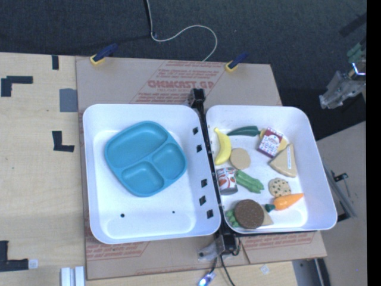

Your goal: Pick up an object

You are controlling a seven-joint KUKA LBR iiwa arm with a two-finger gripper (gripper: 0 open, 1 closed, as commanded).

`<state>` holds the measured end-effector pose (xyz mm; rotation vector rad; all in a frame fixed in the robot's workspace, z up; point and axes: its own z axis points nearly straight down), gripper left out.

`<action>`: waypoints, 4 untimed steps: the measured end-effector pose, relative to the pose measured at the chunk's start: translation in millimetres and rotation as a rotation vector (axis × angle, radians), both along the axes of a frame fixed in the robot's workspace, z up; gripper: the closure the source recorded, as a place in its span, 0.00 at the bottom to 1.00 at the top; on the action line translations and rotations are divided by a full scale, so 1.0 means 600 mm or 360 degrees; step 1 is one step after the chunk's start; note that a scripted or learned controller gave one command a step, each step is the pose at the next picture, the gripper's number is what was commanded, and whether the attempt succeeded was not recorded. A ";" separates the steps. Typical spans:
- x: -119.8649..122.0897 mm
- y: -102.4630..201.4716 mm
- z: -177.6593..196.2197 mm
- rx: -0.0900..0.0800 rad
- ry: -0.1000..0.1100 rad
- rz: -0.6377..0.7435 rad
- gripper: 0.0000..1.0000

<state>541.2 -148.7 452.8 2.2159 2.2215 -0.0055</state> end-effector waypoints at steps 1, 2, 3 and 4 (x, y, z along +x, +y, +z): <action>0.001 0.000 0.017 -0.0001 0.0000 0.0000 1.00; 0.001 0.000 0.033 -0.0003 0.0000 0.0001 1.00; 0.002 0.001 0.050 -0.0005 -0.0001 0.0002 1.00; 0.003 0.001 0.067 -0.0007 -0.0002 0.0003 1.00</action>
